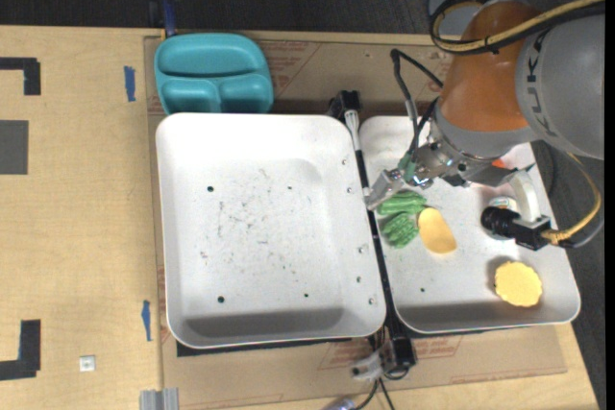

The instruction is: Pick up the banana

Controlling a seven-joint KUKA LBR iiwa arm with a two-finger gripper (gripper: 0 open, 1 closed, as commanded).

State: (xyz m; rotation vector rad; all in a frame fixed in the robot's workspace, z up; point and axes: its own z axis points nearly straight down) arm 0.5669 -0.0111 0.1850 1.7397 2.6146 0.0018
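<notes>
My arm came into the frame from the upper right, the grey casing bulking along the right edge and the orange band sitting just above my wrist, which was bent downward over the right bin. Black and yellow cables looped around the wrist and trailed down toward the right edge. My claw hung low over the upper left part of that bin, close to the divide between the two bins, pointing down and to the left. How far my claw was open I could not tell, since the metal parts were bunched together and partly covered by my own wrist; nothing could be seen held in it. Just below the claw lay a green leafy toy, so close that I could not tell whether the two touched. The banana, a short yellow piece, lay on the bin floor right beside the green thing on its right, in the centre right of the frame and apart from the claw. A round yellow disc sat nearer the lower right corner of the same bin. The left bin filled the middle of the frame, and a teal divided tray stood beyond its upper edge.
</notes>
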